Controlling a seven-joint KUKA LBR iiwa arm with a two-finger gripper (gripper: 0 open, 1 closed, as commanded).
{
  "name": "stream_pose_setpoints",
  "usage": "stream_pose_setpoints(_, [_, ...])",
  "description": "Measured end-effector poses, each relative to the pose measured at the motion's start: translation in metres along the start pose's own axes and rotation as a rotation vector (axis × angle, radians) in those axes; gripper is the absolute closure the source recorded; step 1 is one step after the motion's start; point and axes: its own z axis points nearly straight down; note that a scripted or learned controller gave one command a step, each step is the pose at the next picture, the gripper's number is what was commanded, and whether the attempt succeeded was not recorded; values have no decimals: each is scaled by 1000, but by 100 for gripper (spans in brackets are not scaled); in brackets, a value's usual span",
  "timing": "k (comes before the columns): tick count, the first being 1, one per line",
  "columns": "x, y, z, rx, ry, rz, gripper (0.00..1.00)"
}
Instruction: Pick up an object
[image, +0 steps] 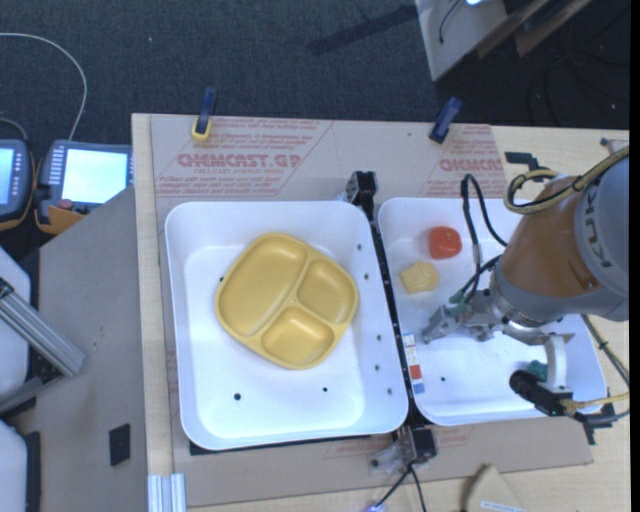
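Arm (560, 250) over the right bin (470, 395) now, reaching in from the right, orange band bright above the wrist. Gripper (455, 318) sits low above the bin floor, pointing left toward the divider, and from here I honestly cannot tell how wide it stands or whether anything is in it; the metal parts blur together against the white.

Two candidates in that bin. A red ball (445, 241) near the far wall, and a tan lump (419, 277) just beside it, a little nearer the tool. The lump looks soft and light, maybe foam or a bread-like toy, irregular at the edges; I'd judge it forgiving, and a pinch across its narrow middle should hold. The ball looks smooth and round, likely light too, but apt to roll or squirt out unless it is taken squarely across the widest part.

Both lie beyond the gripper, toward the back of the bin and slightly left of it, apart from it with bare white floor between. The lump is the closer one, near but not touching.

Over in the left bin (190, 300), a yellow tray (288, 299) with three compartments lies flat, well apart from the tool; stiff plastic, broad, and probably awkward except by the rim
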Motion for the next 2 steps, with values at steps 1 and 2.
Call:
stream_pose_setpoints(1, [1, 1, -11, -4, 0, 0, 100])
stream_pose_setpoints(2, [2, 3, -75, -10, -3, -2, 100])
